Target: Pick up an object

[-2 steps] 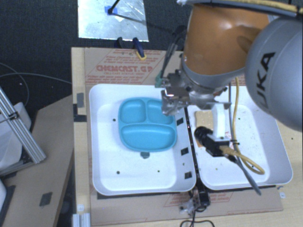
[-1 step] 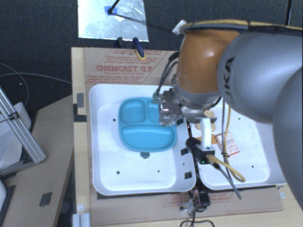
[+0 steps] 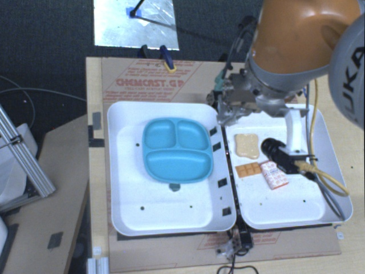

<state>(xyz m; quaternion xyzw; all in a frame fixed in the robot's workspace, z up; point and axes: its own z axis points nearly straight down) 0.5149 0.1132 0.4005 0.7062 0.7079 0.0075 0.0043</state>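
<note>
Gripper point(image 3: 228, 104) hovering at right bin's point(image 3: 319, 210) 11 o'clock corner | fingers' state: cannot tell | toast slice point(image 3: 247, 145), cracker point(image 3: 248, 170), packet point(image 3: 274, 174) lying in bin | nothing is being lifted yet

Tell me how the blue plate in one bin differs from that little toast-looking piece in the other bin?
The blue divided plate is bright blue; the toast slice is pale tan. The plate is far larger, covering much of the left bin, while the toast takes a small patch of the right bin. The plate has three compartments; the toast looks like a plain slab. Both lie flat, untouched by the gripper.
</note>
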